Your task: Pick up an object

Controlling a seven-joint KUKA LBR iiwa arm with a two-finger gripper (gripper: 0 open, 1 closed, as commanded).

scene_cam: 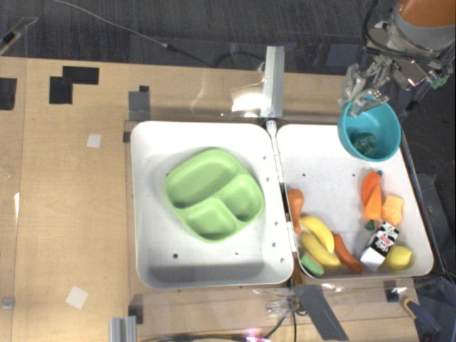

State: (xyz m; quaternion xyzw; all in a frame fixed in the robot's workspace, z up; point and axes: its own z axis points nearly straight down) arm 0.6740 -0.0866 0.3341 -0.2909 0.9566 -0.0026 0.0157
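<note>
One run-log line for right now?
gripper: at teal bowl rim, far right bin corner | grasp: unconfirmed | green plate: left bin

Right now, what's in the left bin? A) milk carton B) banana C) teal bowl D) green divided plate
D: the green divided plate lies alone in the left bin; the banana lies in the right bin, and the teal bowl is at that bin's far corner.

This is a robotics lab or test cell: a plywood bench (64, 191) carries 2 shallow white bins (214, 269) bolted between metal brackets (273, 84), black marker patches (71, 83) are stuck to the board, loose cables (85, 16) trail behind, and toy food (317, 237) serves as props.
</note>
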